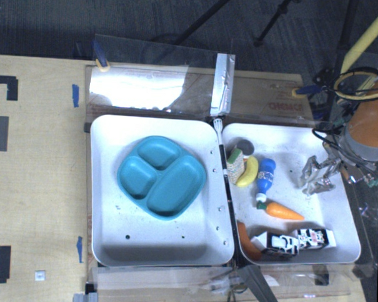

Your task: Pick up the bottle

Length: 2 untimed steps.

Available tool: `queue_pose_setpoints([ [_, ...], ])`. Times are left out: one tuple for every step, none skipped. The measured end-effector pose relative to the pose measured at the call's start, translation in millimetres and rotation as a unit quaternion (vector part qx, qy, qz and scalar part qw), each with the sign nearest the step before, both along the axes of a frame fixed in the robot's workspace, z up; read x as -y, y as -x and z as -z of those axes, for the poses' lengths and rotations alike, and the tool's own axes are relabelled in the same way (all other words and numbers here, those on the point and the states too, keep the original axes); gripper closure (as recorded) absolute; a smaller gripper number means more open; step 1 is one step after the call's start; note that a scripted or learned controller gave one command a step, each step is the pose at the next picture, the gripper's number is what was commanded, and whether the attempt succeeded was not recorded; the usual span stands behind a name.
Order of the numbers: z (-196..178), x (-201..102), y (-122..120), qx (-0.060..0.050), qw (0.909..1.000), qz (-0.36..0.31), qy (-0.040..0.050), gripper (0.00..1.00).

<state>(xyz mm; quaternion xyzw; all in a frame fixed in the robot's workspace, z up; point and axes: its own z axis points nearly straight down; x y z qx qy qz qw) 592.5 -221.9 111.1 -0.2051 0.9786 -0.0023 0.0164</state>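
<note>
Lying in the right bin (pixel 346 210), the small blue plastic bottle (pixel 265 174) touches a curved yellow banana (pixel 248 171), a tapered orange carrot (pixel 282 211) just below. The metal gripper (pixel 317 176) hovers nearby, jaws spread, holding nothing.

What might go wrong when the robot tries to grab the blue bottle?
The bottle lies squeezed between the banana and the carrot, so the gripper might bump or grab one of those instead. The bottle also lies on its side, so it could roll or slip away.
</note>
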Motion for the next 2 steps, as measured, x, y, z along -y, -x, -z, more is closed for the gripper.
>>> queue_pose_setpoints([
  [0,0,0,0.0,1.0,0.0,-0.0001,0.0],
  [-12,0,-2,0.005,1.0,0.002,-0.0002,1.0],
])
